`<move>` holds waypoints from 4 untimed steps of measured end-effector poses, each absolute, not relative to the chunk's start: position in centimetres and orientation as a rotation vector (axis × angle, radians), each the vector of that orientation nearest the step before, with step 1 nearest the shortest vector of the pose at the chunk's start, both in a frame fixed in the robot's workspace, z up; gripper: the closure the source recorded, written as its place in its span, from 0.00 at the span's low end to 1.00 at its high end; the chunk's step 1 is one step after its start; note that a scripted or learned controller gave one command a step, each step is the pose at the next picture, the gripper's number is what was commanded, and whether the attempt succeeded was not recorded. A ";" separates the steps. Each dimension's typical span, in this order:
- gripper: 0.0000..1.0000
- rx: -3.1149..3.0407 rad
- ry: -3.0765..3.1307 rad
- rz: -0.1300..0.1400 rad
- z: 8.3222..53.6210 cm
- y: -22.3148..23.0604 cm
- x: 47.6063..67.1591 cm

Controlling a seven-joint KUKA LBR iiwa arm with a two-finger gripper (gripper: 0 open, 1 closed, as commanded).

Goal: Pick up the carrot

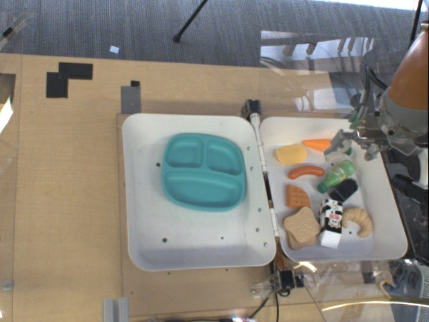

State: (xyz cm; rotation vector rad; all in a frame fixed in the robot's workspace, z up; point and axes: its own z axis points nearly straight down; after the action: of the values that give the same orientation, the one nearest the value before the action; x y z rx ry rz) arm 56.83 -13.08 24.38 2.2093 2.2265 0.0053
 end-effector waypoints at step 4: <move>0.00 2.027 2.393 0.003 9.8 -20.2 65.9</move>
State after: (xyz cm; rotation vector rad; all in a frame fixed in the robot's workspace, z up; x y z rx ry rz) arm 65.89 -20.19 9.78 2.0272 2.3929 0.0027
